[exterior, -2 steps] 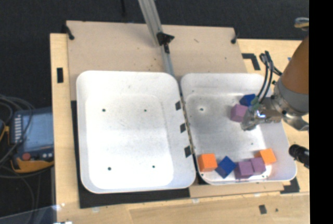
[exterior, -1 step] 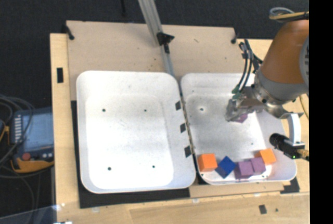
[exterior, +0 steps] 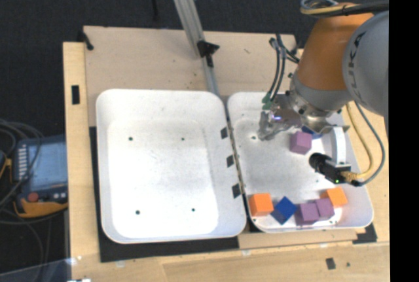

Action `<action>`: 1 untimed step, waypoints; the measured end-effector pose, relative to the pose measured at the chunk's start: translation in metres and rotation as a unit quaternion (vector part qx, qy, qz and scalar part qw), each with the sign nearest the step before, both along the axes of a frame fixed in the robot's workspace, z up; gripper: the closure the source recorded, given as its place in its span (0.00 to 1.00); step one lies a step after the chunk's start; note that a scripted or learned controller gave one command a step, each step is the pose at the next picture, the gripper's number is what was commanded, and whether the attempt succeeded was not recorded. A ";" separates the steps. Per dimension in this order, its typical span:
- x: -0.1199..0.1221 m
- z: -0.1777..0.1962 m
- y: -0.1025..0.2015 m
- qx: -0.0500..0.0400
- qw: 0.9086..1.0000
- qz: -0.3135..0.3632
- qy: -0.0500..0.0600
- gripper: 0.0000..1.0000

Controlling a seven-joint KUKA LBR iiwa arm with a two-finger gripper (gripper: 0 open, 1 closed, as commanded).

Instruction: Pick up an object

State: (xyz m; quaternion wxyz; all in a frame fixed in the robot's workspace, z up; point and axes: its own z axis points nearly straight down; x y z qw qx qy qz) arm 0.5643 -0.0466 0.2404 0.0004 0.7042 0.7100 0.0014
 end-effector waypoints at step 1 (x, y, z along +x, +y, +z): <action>0.020 0.008 0.056 0.000 1.000 0.000 0.000 1.00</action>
